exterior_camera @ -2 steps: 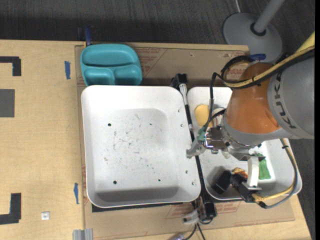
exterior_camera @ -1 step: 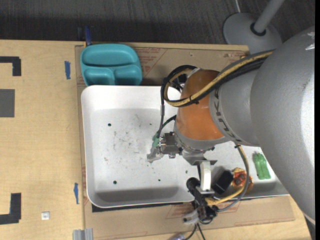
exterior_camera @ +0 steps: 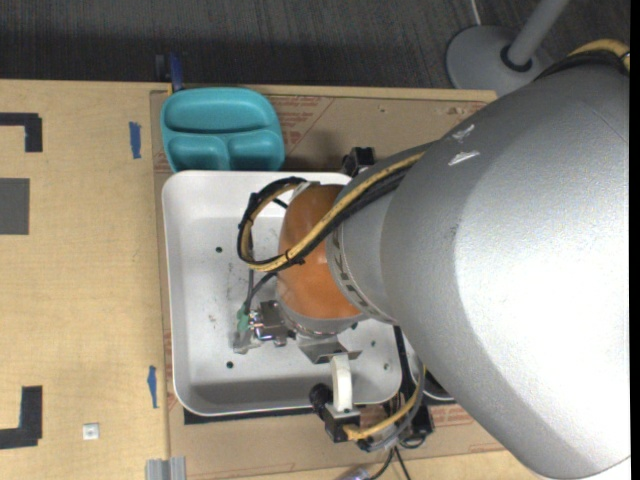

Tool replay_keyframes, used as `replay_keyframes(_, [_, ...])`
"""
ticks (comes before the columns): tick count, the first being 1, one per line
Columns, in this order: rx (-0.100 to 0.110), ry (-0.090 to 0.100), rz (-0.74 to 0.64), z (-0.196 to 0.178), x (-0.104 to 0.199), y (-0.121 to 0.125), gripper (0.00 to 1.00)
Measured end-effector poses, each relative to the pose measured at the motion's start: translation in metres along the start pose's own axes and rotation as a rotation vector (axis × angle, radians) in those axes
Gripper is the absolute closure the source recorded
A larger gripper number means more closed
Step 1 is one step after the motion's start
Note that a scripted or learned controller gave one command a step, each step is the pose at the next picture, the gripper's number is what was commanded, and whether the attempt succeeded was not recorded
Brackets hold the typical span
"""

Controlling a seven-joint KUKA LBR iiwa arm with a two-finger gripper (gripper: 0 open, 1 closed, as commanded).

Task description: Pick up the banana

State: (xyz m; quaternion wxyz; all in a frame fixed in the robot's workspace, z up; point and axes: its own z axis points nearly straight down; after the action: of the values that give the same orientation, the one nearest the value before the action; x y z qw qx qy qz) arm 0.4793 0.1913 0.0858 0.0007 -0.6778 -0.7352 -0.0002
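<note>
My arm reaches in from the right and hangs over the white bin [exterior_camera: 195, 268], with the orange band [exterior_camera: 315, 253] right above the bin's middle. Below the band, the gripper [exterior_camera: 255, 330] points down toward the bin floor, close to the front half. From this angle I see just its metal base and a small green part. The wrist and the big grey arm body hide the right part of the bin and whatever lies there. The bare floor on the bin's left side shows a few dark specks and no fruit.
A teal divided tray [exterior_camera: 222, 130] stands behind the bin's back rim. A yellow and black cable loop [exterior_camera: 262, 230] hangs off the wrist over the bin. Cardboard sheeting [exterior_camera: 80, 268] with blue tape marks covers the bench to the left.
</note>
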Motion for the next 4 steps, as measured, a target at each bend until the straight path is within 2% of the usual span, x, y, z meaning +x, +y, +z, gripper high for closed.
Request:
replay_keyframes(1, [-0.005,0.0,0.157,-0.001,0.025,0.078,0.0])
replay_keyframes(2, [0.004,-0.002,0.253,-0.041,0.024,0.003,0.0])
replay_keyframes(3, [0.001,-0.002,0.601,-0.037,0.033,0.003,0.0])
replay_keyframes(4, [-0.001,-0.001,-0.024,-0.08,0.033,0.003,0.0])
